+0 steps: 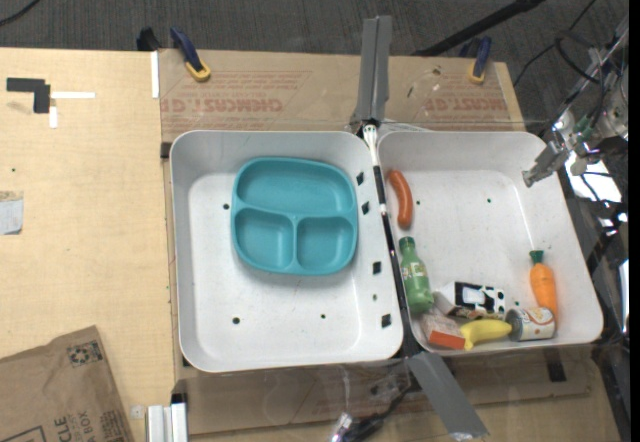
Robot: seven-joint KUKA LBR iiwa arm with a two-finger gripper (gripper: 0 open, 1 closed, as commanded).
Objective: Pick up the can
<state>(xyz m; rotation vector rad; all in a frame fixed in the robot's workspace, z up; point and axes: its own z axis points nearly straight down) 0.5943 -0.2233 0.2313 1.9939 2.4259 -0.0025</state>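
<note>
**Can not yet picked up; tool stands off at the bin's far right corner**

Camera view: You have two white bins on the desk (80, 230). The left bin (200, 330) carries a teal divided plate (295, 215) and nothing the task concerns. The right bin (480, 190) holds the clutter, and most of it sits along the near wall.

The can (537, 323) lies on its side in the near right corner of the right bin, just beside a toy banana (483, 331) and below a toy carrot (542, 285). A black-and-white carton (478, 297) and a green bottle (414, 275) lie to its left; a toy sausage (401, 198) rests near the dividing wall.

The tool (540, 170) shows at the far right corner of the right bin, well apart from the can. Its parts are small and tangled with cabling there, so you cannot tell whether it is released or clenched. Nothing is visible in it.

Assessment: no part of the pick appears done. The approach, the descent over the can, the grasp and the lift all remain. Expect the crowded corner and the bin wall to hamper the grasp.
</note>
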